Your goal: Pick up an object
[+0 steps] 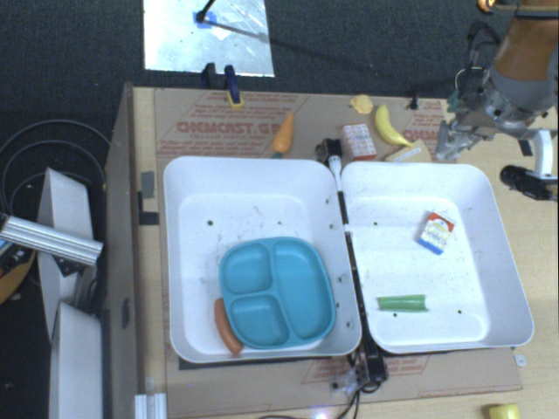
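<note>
The right bin [489, 234] holds a small white, blue and red box [435, 232] near its middle and a green stick [401, 303] lying flat toward the front. In the left bin [188, 234] a blue divided plate [276, 291] rests beside an orange sausage-shaped piece [227, 326] at its front left. My gripper [450, 142] hangs at the upper right, just behind the back rim of the right bin. It is well away from the box and the stick, with nothing visibly in it.
Behind the bins on the cardboard lie a yellow banana [389, 125], a small pink-white box [358, 140], a carrot [283, 134] and a yellow lump [361, 104]. A blue clamp [229, 81] and a shiny sheet [210, 24] sit further back.
</note>
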### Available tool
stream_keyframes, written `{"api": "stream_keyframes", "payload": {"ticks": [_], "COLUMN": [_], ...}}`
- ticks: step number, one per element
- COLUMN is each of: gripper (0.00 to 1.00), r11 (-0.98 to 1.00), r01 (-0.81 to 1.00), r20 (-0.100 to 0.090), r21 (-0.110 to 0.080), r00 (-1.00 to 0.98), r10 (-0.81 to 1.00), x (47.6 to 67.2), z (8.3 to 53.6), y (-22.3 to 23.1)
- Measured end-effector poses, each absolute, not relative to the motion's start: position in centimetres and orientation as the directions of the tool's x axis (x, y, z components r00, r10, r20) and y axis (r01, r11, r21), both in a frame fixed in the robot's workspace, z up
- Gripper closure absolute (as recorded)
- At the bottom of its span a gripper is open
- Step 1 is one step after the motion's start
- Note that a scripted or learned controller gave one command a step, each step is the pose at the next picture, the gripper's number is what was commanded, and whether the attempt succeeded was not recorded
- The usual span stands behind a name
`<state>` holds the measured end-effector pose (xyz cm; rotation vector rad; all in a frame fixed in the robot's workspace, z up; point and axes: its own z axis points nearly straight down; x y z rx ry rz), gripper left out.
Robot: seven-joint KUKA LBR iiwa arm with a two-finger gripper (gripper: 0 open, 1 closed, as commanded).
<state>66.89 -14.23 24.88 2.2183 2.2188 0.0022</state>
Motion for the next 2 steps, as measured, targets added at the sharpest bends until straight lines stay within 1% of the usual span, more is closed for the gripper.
{"api": "stream_keyframes", "payload": {"ticks": [1, 2], "gripper": [1.00, 1.00], "r11": [0.006, 0.001], "r01": [1.000, 1.000], "r20": [0.000, -0.001], "r21": [0.005, 0.004], "r00": [-0.006, -0.001], "r10": [1.000, 1.000], "x": [66.95, 66.90], "z": [26.25, 26.74], "y": [-12.08, -13.05]}}
